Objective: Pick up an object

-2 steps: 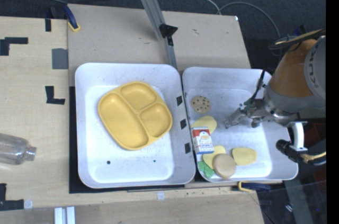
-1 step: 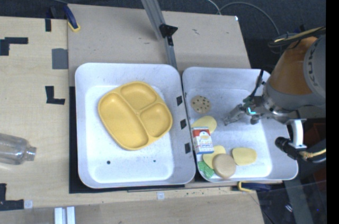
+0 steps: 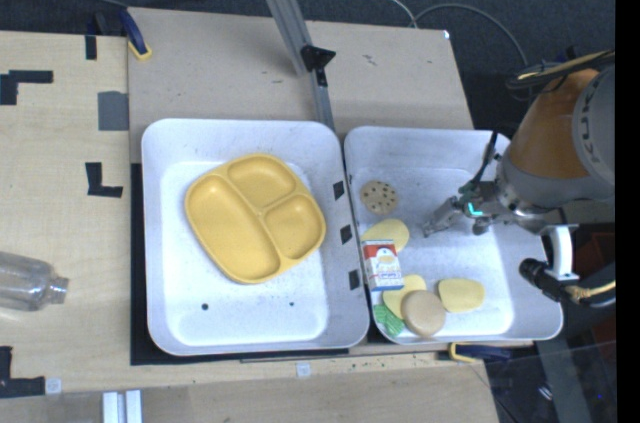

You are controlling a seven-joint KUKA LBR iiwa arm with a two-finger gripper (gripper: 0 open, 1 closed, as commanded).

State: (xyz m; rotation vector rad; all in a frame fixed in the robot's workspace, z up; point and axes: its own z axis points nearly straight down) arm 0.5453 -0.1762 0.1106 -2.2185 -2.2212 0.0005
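Yellow and tan food items cluster at the near edge of the right bin point(image 3: 500, 146): a tan round piece point(image 3: 424, 313) and a yellow oval piece point(image 3: 461, 294), with a small carton point(image 3: 381, 263) just beside them. Farther back, the gripper point(image 3: 436, 225) hovers over bare bin floor, nothing between its fingers; their spread cannot be judged. From the gripper, the yellow oval piece lies at about five o'clock, the speckled cookie point(image 3: 377, 196) at about ten o'clock, both near.
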